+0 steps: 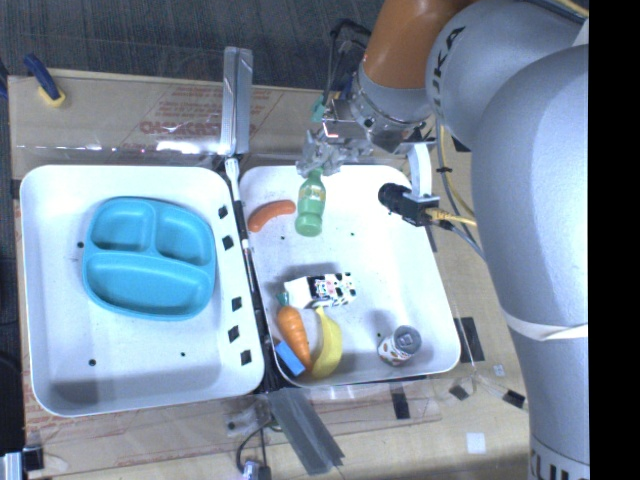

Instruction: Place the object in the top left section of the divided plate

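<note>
No legible text. Faint red print on bench board (190, 113) behind left bin (40, 268) was too blurred to read. Small carton's (322, 290) dark pattern unreadable.

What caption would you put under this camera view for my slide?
Gripper holds a green bottle above the right bin; the blue divided plate waits in the left bin.
</note>
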`<state>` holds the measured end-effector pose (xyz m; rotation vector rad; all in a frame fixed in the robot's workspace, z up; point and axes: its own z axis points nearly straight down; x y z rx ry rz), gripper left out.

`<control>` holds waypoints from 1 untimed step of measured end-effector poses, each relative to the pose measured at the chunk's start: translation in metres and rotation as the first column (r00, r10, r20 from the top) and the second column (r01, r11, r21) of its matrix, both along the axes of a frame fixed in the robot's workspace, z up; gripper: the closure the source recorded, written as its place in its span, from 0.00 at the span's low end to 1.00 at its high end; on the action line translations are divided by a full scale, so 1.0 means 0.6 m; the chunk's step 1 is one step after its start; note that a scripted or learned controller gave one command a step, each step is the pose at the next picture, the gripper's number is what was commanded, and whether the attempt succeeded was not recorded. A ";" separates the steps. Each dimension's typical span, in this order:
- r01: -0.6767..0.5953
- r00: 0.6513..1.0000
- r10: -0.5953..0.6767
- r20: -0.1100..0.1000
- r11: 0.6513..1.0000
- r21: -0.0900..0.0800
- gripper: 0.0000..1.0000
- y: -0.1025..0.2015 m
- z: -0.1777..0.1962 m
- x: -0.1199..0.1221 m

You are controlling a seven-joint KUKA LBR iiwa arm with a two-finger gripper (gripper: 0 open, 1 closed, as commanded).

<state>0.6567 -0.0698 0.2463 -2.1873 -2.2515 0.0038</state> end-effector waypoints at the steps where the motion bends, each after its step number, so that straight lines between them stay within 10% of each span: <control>1: 0.036 0.999 -0.036 -0.002 0.999 0.000 1.00 0.146 -0.057 -0.001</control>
